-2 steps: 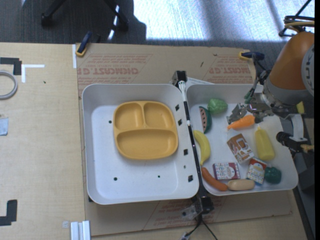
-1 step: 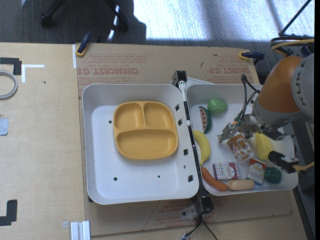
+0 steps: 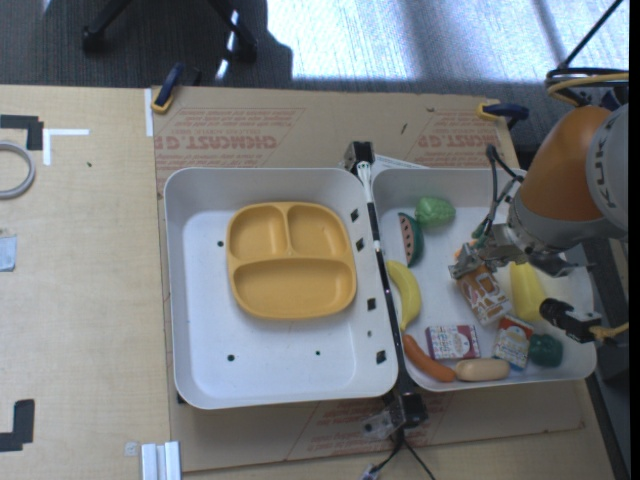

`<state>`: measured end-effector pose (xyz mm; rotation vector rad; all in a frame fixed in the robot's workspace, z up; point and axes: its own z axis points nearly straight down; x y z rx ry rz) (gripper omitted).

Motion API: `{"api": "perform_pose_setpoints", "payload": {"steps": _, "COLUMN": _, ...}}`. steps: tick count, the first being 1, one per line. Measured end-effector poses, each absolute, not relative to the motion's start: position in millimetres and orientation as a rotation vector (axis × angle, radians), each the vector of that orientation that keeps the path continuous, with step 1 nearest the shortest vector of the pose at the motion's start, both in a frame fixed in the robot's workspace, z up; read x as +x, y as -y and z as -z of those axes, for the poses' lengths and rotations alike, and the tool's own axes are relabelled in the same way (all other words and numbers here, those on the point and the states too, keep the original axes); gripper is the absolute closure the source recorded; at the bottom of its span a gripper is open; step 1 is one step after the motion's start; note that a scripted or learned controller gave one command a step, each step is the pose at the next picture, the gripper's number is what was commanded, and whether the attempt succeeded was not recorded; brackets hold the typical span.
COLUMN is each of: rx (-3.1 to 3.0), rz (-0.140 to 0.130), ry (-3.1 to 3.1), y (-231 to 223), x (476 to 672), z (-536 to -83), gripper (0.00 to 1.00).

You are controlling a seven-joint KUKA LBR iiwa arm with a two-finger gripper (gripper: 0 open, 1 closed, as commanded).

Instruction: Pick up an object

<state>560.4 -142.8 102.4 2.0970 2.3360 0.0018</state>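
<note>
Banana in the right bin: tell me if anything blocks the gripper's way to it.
Nothing visible does. The banana lies against the right bin's left wall, bare on top. The gripper hangs over an orange-and-white packet further right, with open bin floor between.

Yellow tray (image 3: 291, 260) in a white bin (image 3: 190, 298); yellow banana (image 3: 404, 290), orange carrot (image 3: 428, 359)

2 white bins (image 3: 190, 298), 1 yellow tray (image 3: 291, 260), 1 banana (image 3: 405, 290), approx 9 other toy foods (image 3: 452, 343)

Matt yellow plastic tray (image 3: 291, 261), cardboard underlay (image 3: 230, 133)
</note>
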Motion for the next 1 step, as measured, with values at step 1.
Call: {"api": "perform_pose_setpoints", "payload": {"steps": 1, "rx": 1.817, "rz": -0.001, "ry": -2.561, "y": 83.8, "x": 507.8, "z": -192.3, "gripper": 1.0}}
